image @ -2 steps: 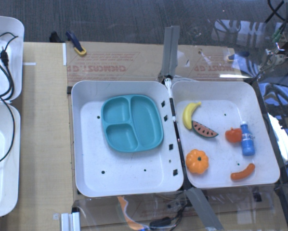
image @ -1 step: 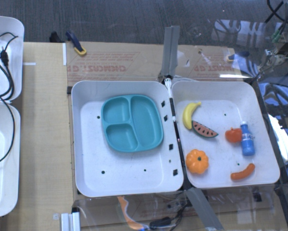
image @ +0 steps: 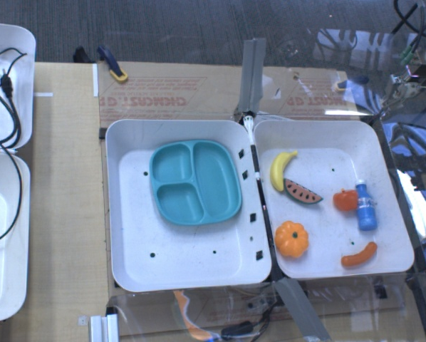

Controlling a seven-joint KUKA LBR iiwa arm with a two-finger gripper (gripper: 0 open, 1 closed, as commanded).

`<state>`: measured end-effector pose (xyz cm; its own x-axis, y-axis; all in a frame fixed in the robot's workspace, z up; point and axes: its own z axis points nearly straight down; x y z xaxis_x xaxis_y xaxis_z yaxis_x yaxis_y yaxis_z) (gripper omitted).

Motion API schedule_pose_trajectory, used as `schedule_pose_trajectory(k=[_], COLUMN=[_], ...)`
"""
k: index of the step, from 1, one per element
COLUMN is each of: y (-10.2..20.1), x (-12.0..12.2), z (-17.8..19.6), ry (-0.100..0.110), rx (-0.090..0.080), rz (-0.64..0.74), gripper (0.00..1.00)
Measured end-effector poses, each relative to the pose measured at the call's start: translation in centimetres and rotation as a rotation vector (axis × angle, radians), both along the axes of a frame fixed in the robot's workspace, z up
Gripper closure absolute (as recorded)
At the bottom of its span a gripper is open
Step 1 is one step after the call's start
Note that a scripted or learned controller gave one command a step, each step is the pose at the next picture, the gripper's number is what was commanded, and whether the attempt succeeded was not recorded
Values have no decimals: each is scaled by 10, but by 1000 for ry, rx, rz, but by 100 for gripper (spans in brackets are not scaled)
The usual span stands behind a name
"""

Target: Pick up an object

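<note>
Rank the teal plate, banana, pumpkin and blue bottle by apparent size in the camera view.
1. Teal divided plate
2. Banana and pumpkin: too alike to rank
3. Blue bottle

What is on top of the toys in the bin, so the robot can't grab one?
Nothing visible covers them. The banana, watermelon slice, pumpkin, sausage and blue bottle all lie open from above.
</note>
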<state>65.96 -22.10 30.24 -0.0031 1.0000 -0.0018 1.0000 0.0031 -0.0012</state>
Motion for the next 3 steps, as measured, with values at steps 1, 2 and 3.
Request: schedule_pose_trajectory(k=[1, 2, 3], y=[0, 0, 0], x=[0, 0, 0], z=[-3, 2, 0], ry=[-1, -1, 0], rx=[0, 0, 0], rz=[0, 0, 0], gripper=[100, 100, 100])
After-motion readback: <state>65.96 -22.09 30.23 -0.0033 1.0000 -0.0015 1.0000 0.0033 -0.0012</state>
